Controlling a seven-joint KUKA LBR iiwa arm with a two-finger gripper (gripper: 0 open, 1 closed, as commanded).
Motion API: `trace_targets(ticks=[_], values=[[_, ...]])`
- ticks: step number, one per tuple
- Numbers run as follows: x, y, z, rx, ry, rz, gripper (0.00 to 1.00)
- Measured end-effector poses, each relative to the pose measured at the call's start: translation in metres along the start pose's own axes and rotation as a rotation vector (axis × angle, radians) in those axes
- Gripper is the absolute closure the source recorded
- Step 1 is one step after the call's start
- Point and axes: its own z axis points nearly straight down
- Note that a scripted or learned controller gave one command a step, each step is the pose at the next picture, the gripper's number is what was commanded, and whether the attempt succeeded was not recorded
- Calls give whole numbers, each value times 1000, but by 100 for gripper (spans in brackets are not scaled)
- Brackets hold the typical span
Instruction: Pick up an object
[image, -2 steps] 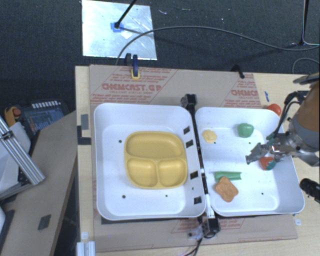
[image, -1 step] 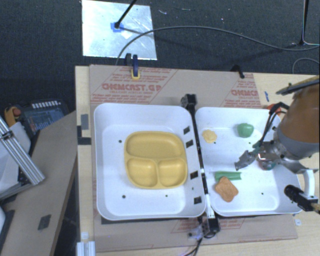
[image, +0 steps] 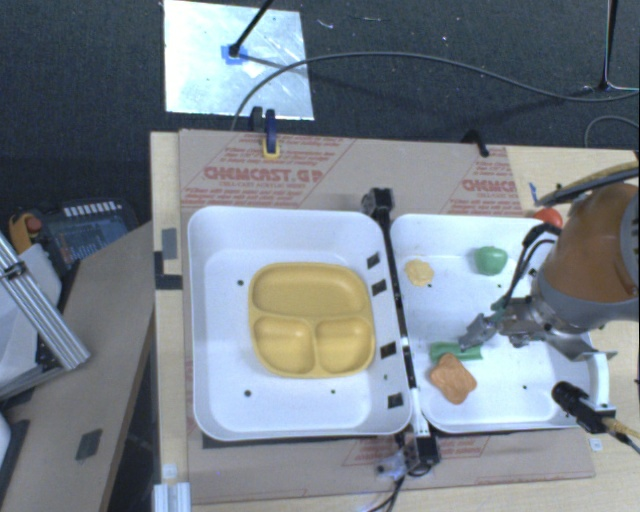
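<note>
Poised low over flat green piece (image: 456, 351) in right bin (image: 500, 415): gripper (image: 478, 331), finger state impossible to tell. Likely light, stiff plastic; best pinched across narrow edges.

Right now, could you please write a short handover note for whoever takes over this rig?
Gripper: low in the right bin, at the green flat piece; grip unclear, nothing visibly held.
Right bin also holds an orange piece, a green round object and a pale yellow piece.
Left bin: yellow divided tray.
Done: approach. Left: grasp and lift an object.
</note>
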Motion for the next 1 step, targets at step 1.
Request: trace_targets(ticks=[1], values=[[-1, 2, 49, -6, -1, 2, 0]])
